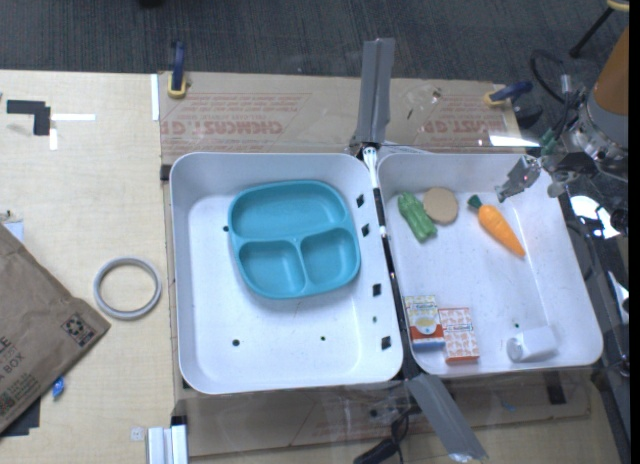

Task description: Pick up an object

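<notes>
The claw (522,178) hangs over the far right corner of the right bin (565,252), at the end of the arm (610,82) that comes in from the right, and whether its fingers are apart or together cannot be told; nothing shows between them. Nearest to it, just to its left and slightly toward the camera, lies the carrot (500,229), slanted on the bin floor, its green end toward the claw. Left of the carrot is a tan disc (441,205), and touching that a green pod (416,218). Well to the near side of the claw, by the right bin's front wall, lies a white cylinder (532,343); left of it are two small cartons (441,329) side by side. Beyond the divider, far to the claw's left, the left bin (200,352) holds a blue tray (294,239) with three compartments. Farther left still, on the table (70,202), rests a tape ring (128,286), with a cardboard box (35,332) at the left edge.
</notes>
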### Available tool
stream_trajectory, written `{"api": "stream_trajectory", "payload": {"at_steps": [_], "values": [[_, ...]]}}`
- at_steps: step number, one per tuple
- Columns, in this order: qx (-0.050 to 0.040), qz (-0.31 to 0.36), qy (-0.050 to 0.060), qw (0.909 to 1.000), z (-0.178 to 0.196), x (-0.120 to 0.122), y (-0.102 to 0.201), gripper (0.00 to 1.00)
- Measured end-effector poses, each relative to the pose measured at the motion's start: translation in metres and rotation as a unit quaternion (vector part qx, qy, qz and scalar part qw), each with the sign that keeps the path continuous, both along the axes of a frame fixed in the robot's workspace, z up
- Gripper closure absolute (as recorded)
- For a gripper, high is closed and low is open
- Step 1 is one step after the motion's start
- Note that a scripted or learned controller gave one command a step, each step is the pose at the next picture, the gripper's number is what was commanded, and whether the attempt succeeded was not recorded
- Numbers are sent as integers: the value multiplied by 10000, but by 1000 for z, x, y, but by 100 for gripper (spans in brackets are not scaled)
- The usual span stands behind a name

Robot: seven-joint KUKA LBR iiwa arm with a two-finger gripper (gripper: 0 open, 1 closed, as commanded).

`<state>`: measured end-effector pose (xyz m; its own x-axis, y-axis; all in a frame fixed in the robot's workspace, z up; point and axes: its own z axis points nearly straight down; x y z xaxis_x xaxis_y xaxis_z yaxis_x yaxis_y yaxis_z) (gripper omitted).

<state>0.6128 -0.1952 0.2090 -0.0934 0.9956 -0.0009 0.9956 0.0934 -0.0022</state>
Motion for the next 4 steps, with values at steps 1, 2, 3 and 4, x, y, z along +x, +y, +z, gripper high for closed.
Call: {"api": "stream_trajectory", "payload": {"at_steps": [1,2,3,4], "values": [[27,907,-24,9959,-116,15,-22,0],[27,905,-24,9959,-116,15,-22,0],[4,892,-37,9960,-106,16,-24,100],[6,909,-12,9959,-55,-31,-27,100]]}}
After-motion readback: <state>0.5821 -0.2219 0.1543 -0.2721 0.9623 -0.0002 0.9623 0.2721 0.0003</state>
